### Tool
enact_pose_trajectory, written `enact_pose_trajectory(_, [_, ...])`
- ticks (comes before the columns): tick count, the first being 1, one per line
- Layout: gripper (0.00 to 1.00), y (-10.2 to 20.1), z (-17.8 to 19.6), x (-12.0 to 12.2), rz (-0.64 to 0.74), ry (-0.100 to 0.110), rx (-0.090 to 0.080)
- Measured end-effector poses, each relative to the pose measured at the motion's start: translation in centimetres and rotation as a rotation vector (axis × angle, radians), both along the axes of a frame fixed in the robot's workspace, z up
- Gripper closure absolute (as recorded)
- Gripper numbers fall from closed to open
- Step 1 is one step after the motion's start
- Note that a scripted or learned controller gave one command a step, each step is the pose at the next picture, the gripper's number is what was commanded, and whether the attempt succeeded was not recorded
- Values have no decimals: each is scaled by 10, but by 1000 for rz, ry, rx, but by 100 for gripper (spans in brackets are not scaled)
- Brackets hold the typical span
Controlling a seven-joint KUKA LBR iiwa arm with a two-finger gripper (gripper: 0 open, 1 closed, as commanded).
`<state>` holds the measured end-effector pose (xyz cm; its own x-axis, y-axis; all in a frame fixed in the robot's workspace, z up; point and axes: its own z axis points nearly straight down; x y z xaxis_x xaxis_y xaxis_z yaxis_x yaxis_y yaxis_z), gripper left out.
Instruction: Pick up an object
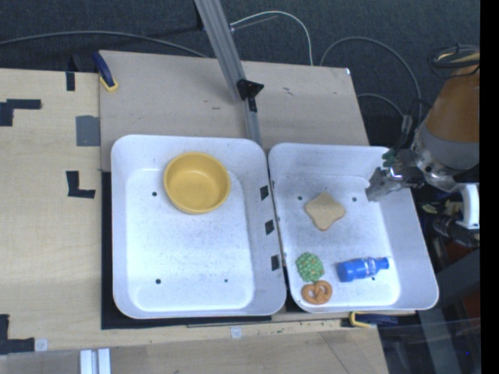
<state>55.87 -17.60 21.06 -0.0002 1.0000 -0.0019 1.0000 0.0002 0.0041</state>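
One fixed cam above the bench (234, 92), angled down, far enough to take in both white bins (132, 232) w/ arm (456, 123) at right edge.

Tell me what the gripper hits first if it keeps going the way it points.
Likely the floor of the right bin near its right rim. The gripper sits at that bin's upper right, pointing down and left. The bread slice lies further left; depth is unclear, so a shallower line might reach it.
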Motion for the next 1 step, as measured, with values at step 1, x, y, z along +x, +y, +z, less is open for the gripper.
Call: enact_pose_trajectory(1, [100, 0, 21, 1, 1, 3, 2])
